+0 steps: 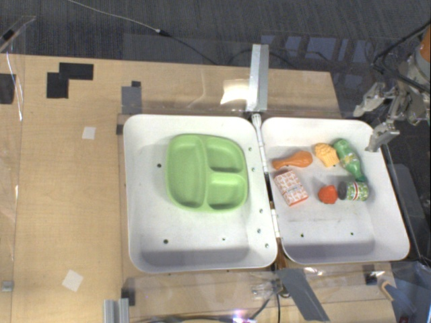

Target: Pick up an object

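Note:
The right bin (337, 237) holds several small objects. They are an orange drumstick-shaped piece (293, 159), a yellow lump (326, 155), a green bottle (348, 157), a small can (355, 191) lying on its side, a red ball (328, 194) and a red-and-white patterned box (291, 187). My gripper (374, 121) hangs over the bin's far right corner, above and to the right of the green bottle. Its two grey fingers (378, 138) stand apart, open, with nothing between them.
In the left bin (148, 234) lies a green divided plate (205, 172). A metal post (258, 79) rises behind the seam between the bins. Cables trail at the upper right beside the arm.

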Controlling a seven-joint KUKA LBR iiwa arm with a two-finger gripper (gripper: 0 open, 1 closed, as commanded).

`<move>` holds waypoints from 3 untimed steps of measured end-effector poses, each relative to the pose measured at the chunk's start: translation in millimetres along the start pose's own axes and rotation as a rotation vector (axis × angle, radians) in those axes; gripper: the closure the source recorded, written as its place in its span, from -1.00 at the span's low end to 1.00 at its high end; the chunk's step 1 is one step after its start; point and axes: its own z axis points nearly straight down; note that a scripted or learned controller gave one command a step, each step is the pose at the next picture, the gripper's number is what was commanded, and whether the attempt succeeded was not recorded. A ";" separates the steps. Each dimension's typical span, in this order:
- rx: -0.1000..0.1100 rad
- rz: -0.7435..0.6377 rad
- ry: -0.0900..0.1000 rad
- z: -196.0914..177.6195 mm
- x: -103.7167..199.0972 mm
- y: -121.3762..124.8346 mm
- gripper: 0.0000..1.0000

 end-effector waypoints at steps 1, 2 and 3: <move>-0.001 0.155 0.003 66.7 -34.4 -11.6 -1.00; 0.001 0.332 0.004 179.3 -25.1 21.6 -1.00; 0.002 0.325 -0.012 164.6 -29.5 23.2 1.00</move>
